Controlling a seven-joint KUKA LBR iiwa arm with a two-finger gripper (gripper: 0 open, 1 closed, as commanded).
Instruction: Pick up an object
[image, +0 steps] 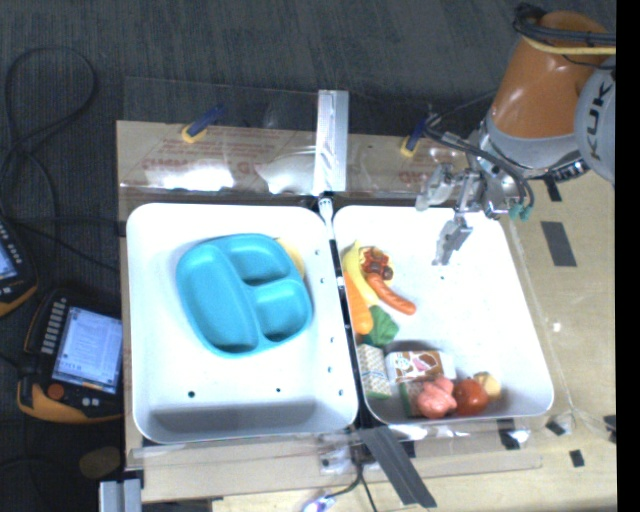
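Tray (243, 293) in left bin (150, 300), toys (400, 340) in right bin (520, 330).

Divided tray (243, 292) in left bin (150, 330); toy foods (385, 320) (possibly stacked) along right bin's (510, 330) left wall.

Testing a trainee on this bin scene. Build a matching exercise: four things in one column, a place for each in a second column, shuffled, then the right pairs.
Things
1. blue tray
2. gripper
3. red tomato
4. banana

Places
A. near corner of the right bin
B. by the divider, far end of the pile in the right bin
C. in the left bin
D. above the far part of the right bin

Pairs: 1-C, 2-D, 3-A, 4-B
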